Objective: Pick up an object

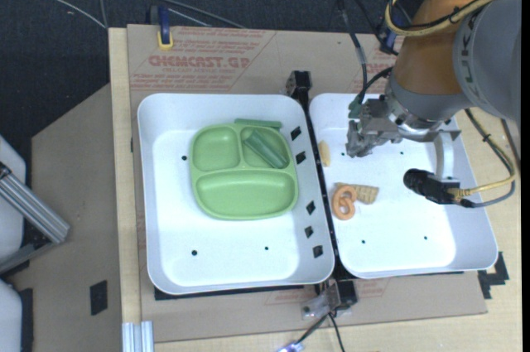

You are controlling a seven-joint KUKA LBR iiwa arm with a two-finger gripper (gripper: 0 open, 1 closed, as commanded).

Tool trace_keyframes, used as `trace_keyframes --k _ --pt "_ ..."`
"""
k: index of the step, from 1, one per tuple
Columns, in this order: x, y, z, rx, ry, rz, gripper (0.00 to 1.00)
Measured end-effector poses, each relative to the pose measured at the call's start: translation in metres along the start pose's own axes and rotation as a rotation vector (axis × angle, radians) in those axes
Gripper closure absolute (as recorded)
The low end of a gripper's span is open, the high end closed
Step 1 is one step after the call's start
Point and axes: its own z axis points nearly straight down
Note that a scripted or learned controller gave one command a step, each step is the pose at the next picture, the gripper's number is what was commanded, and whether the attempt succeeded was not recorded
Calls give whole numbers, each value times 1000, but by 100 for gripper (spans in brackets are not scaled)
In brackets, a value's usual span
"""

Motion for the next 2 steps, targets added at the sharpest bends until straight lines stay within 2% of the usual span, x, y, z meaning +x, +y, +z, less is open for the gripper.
trace_keyframes --k 2 --pt "77 43 -10 -1 -1 3 100"
